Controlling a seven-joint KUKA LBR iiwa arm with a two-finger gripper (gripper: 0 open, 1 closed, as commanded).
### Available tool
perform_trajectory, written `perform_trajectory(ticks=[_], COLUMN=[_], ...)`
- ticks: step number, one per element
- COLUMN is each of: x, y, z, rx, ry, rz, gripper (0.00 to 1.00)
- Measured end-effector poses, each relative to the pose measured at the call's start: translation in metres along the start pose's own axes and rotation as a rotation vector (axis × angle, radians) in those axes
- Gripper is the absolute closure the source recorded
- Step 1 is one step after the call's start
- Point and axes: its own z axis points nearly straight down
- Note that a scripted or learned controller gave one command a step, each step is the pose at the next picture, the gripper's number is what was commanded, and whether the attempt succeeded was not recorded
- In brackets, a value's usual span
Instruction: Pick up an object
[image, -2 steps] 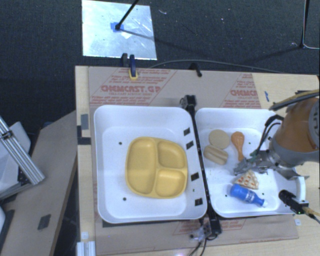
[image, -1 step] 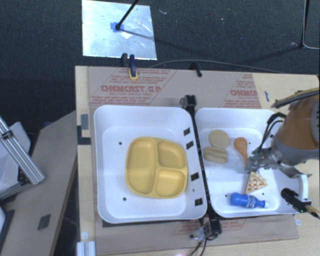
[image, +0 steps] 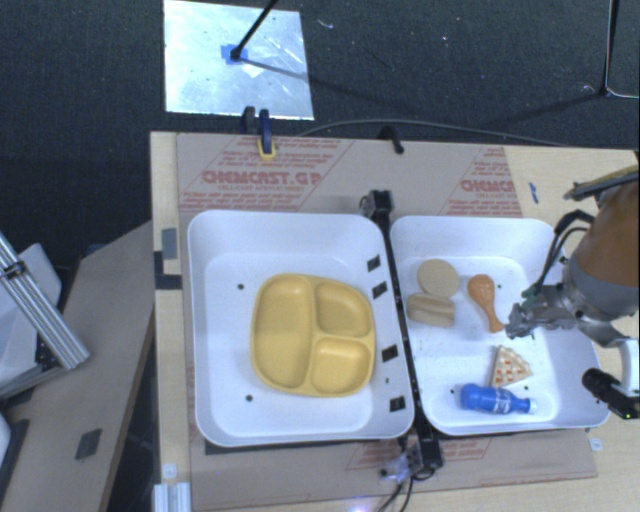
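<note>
We note the arm (image: 610, 262) reaching low into the right bin (image: 470, 232); pincer (image: 522, 322) grip state unclear, just beside the pizza slice (image: 509, 368).

Single fixed camera above bench (image: 470, 165), slanted down (both bins framed).

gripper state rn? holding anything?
Gripper: low over the right bin, between the drumstick and the pizza slice. Open or closed cannot be told; nothing visibly held.
</note>
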Motion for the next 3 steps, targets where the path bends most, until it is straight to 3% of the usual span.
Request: perform_trajectory(ticks=[2, 3], x=[-0.001, 0.048], y=[0.004, 0.000], z=[-0.097, -0.102], rx=[-0.002, 0.003], ry=[-0.001, 0.003], rz=[-0.002, -0.007], gripper=[1.00, 1.00])
